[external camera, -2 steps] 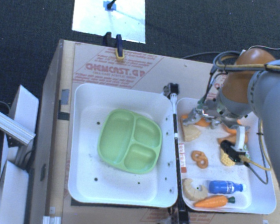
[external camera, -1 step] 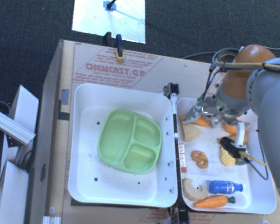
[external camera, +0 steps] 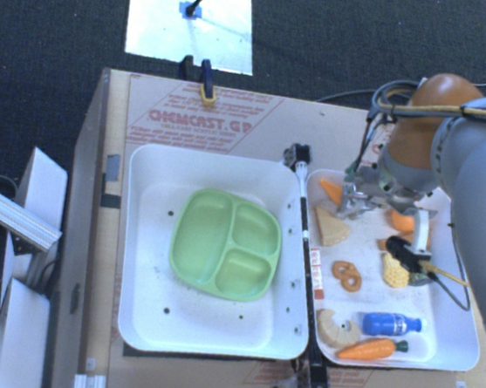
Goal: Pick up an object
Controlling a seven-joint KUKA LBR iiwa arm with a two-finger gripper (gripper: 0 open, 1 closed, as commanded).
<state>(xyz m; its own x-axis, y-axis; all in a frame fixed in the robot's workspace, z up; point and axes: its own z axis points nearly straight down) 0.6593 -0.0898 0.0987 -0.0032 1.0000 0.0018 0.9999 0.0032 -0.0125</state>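
Two white bins sit side by side on the desk (external camera: 83, 239): the left bin (external camera: 143, 308) holds one green plate (external camera: 226, 244) with three compartments, and the right bin (external camera: 447, 338) holds the loose things. There I count one tan wedge (external camera: 332, 230), one pretzel (external camera: 347, 275), one yellow corn piece (external camera: 394, 271), one blue bottle (external camera: 391, 324), one bitten biscuit (external camera: 336, 329), one carrot (external camera: 370, 348) along the near edge, and two smaller orange bits, one far left (external camera: 329, 191) and one further right (external camera: 402, 222). The pincer (external camera: 354, 201) hangs at the far left of the right bin, just over the far end of the wedge and beside the left orange bit; whether it is spread or pressed together I cannot tell, and nothing shows in its grip. The arm (external camera: 460, 145) covers the far right corner of that bin, and the right orange bit is partly hidden under it. A board (external camera: 236, 109) under the bins carries red print reading "CHEMCAST GP"; the smaller lines below it are too fine to read, as is a small label (external camera: 314, 282) on the strip between the bins.
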